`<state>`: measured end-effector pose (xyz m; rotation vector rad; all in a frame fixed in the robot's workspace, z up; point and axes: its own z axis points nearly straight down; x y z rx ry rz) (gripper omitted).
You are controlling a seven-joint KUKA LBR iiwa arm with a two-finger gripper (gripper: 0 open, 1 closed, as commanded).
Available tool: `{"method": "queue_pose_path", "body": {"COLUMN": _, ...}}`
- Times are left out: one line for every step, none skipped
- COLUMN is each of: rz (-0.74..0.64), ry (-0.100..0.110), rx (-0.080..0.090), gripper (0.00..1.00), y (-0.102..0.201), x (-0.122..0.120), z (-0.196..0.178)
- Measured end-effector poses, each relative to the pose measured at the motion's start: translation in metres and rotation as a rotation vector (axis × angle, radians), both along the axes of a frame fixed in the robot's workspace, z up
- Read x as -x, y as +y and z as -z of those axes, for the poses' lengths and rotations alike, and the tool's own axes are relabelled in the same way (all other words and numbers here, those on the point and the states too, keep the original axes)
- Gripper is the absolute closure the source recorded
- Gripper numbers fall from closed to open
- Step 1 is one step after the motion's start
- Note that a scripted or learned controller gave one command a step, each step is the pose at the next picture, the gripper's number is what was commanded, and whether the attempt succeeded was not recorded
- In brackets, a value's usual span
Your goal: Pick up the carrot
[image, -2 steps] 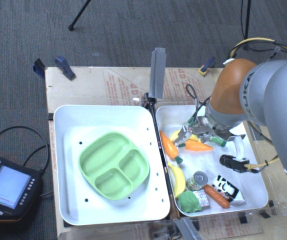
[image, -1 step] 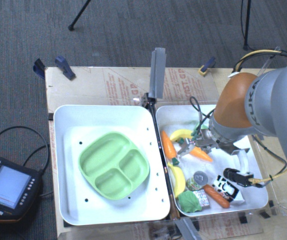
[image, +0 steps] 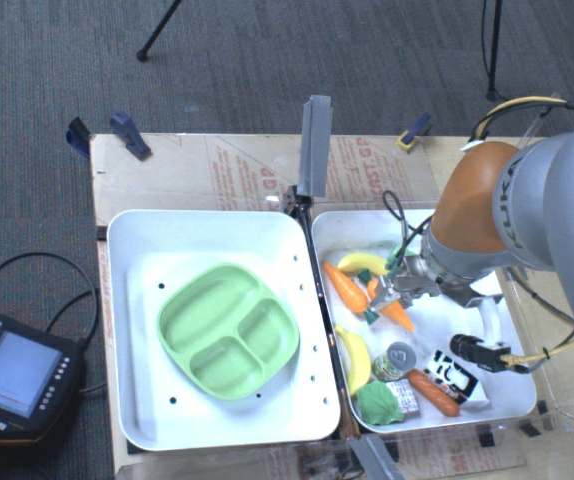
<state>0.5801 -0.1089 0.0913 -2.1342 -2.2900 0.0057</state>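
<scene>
The arm reaches in from the right and bends down over the right bin [image: 522, 388], where all the loose items lie, so the work is confined to that side. Its gripper [image: 385, 300] sits low among the produce near the middle of the bin, between a carrot [image: 345, 288] that lies slantwise by the bin's left wall and a second, shorter orange piece [image: 399, 315] just beside the gripper tip. From above, the wrist hides the fingertips, so I cannot tell whether the gripper is released or clenched, nor whether it grasps anything.

A third carrot [image: 434, 392] lies near the front of the bin, well apart from the gripper. Since the gripper is close to the slanted carrot and the short orange piece, one of those looks like the likelier target.

Two bananas crowd the spot: one [image: 363, 263] just behind the slanted carrot, one [image: 355, 358] in front of it. A can [image: 399, 358] and a green leafy item [image: 379, 404] sit farther forward. A tight cluster like this may make a clean grasp difficult.

The left bin [image: 127, 268] holds a green divided plate [image: 229, 330], away from the action.
</scene>
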Motion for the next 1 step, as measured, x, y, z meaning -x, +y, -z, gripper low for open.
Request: {"method": "queue_pose_path", "body": {"rz": 0.416, "ry": -0.003, "rx": 0.008, "gripper": 1.0, "y": 0.0562, "x": -0.0324, "z": -0.0931}}
